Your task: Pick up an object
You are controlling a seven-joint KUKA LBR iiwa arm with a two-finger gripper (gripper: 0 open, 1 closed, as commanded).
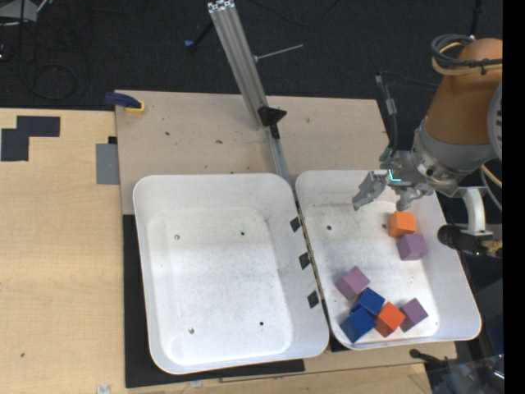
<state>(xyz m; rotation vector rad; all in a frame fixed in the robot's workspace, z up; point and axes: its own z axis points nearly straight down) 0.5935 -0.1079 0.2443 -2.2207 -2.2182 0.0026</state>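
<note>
We're looking down on a light wood bench [57, 245] with dark floor and a few cables behind it. A tan board [197, 138] sits on top of it, and a slanted aluminium rail [242, 60] runs down toward the gap between the bins.

The left bin [164, 220] is the biggest thing here, white with a few dark specks. The right bin [324, 195] sits just beside it, with small black clips along the shared edge, and it holds all the blocks.

The arm [463, 113] comes in from the right, its orange band above the grey wrist. The gripper [392, 194] hangs over the upper part of the right bin. We see one finger splayed out to the left and another by the orange block [402, 222], so the jaws look spread apart – nothing sits between them as far as we can tell.

That orange block lies just below the gripper, touching or nearly touching a purple block [412, 245] to its lower right. Near the bin's front edge sits a cluster – a purple cube [353, 281], two blue blocks [363, 312] pressed together, a second orange block [389, 318] and a small purple block [414, 311] beside it.
</note>
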